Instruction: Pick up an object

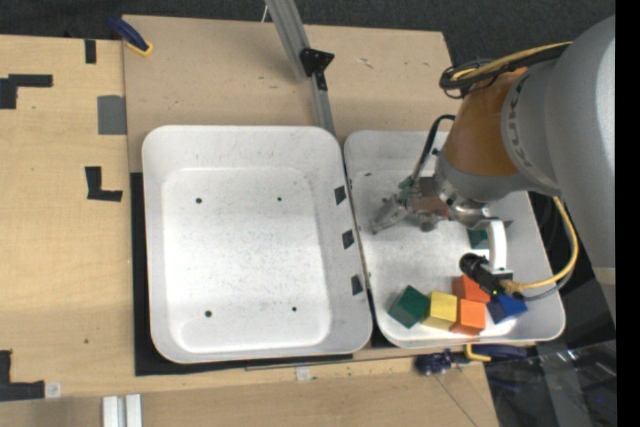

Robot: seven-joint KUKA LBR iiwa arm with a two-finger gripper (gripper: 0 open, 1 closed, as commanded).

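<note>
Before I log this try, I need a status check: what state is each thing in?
pincer: low in the right bin, nothing seen held
green block: lying in right bin, near corner
yellow block: beside green
orange block: beside yellow
left bin: flat on bench

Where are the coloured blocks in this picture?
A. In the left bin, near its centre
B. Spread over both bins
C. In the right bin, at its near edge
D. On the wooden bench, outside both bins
C: the green block, yellow block and orange block lie together at the near edge of the right bin.
</note>
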